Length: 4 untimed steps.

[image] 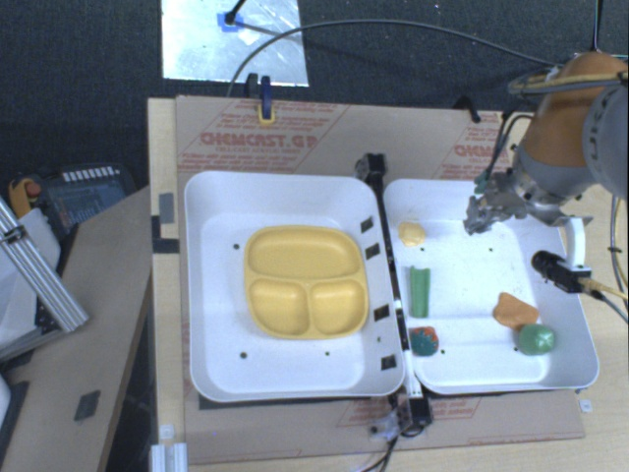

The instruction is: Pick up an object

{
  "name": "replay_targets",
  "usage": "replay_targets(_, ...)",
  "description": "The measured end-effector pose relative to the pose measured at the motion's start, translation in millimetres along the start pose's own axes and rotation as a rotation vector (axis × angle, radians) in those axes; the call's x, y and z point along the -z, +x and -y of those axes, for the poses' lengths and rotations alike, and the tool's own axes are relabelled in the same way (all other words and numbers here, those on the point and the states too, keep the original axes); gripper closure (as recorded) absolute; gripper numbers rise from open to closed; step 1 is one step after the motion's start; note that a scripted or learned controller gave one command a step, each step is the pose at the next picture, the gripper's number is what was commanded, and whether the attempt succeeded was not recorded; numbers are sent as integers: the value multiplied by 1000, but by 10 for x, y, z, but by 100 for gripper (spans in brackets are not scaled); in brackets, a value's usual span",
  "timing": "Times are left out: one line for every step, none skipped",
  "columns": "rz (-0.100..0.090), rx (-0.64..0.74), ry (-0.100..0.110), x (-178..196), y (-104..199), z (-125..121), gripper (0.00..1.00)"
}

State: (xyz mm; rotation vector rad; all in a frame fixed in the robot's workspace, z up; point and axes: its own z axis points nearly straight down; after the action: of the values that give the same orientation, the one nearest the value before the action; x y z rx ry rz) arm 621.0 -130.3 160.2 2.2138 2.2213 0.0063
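Note:
My gripper (480, 216) hangs over the back of the right bin (472, 367), at the end of the grey arm with the orange band. A pale yellow lump (412, 233) lies to its left near the bin's back left corner. A green stick (420, 291) lies in the bin's left half, with a teal and red ball (424, 340) in front of it. An orange piece (515, 310) and a green ball (537, 339) sit at the front right. Nothing shows between the gripper's fingers.
The left bin (211, 293) holds a yellow three-compartment tray (305, 280). A black divider (383, 264) runs between the bins. A black and white fixture (560, 268) sticks in from the right bin's right wall.

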Motion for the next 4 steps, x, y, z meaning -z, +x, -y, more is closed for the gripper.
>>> replay_targets(-1,1,4,439,32,33,100)
replay_targets(-1,2,4,685,32,22,100)
replay_targets(-1,3,5,737,559,-1,100)
replay_targets(-1,3,5,650,1043,21,100)
